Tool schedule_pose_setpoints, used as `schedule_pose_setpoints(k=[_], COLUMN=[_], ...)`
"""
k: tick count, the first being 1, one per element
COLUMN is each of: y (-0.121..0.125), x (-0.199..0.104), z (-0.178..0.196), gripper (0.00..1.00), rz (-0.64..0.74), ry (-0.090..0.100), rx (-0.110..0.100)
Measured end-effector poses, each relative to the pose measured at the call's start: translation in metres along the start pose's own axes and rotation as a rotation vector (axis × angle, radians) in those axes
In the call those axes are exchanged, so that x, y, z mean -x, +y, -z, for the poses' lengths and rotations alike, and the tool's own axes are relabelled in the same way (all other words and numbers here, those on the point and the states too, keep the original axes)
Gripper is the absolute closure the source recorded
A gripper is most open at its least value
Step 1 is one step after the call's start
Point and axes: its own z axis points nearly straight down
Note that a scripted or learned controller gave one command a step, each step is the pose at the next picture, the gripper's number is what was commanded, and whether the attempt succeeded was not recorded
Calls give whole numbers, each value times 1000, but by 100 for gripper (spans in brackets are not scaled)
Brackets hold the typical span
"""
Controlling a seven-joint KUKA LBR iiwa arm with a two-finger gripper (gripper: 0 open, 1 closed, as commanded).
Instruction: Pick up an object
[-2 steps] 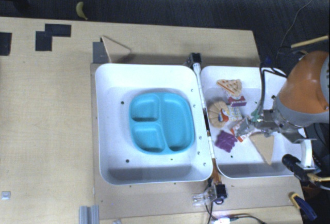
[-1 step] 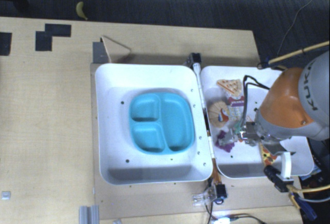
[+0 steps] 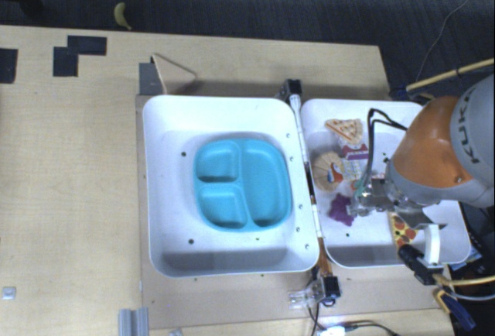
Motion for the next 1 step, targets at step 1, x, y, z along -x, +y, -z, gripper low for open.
schedule_pose_setpoints(k=[1], y=[0], x=[0], z=[0], gripper=[0], rz=[0], ry=[0], rx=[-1])
